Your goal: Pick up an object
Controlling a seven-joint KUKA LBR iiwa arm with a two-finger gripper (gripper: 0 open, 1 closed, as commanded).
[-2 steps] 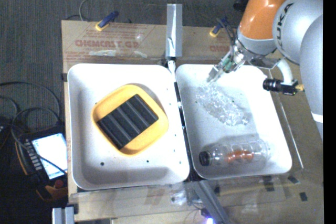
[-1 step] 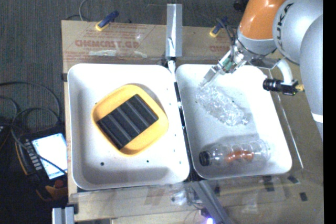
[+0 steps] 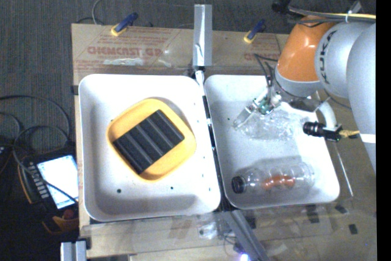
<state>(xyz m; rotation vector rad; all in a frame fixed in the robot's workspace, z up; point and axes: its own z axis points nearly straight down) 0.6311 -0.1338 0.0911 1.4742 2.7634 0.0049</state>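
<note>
A: Bottle sits closest to cam, clear plastic w/ dark cap, lying on its side in right bin.

B: And the gripper?

A: Beyond the bottle, low over a crumpled clear wrapper. Can't tell if it's clenched or released, or grasping anything.

B: Step?

A: Looks like the reach-down. Next it needs a firm close on one item, then a lift.

B: Left of the bottle?

A: Left bin holds a yellow tray w/ dark ribbed insert.

Fixed above the bench, looking down at a slant. Far enough to take in both white bins, side by side. Arm entering from the right.
</note>
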